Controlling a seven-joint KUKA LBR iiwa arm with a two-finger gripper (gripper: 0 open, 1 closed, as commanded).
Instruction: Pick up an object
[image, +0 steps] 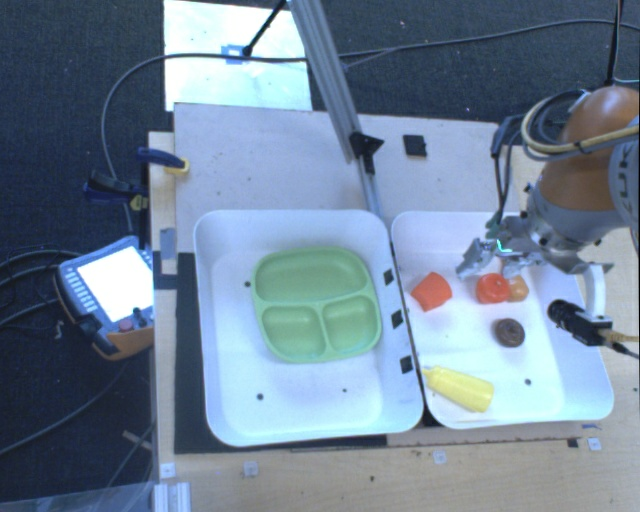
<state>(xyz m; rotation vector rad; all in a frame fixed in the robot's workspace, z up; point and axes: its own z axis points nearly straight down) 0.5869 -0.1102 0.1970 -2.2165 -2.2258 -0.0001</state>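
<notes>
The gripper (497, 268) was seen low in the right bin (580, 400), right above a red toy (491, 289). How far it was opened could not be told. A green tray (316, 304) was seen in the left bin (230, 400).

Grey arm (585, 150) reaching in from the right, wrist bent down; hand (497, 264) low, fingers unclear

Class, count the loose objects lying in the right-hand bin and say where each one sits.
4. An orange block near the bin's left wall, a red piece under the gripper, a brown disc below that, and a yellow piece at the front. The arm may hide more.
</notes>
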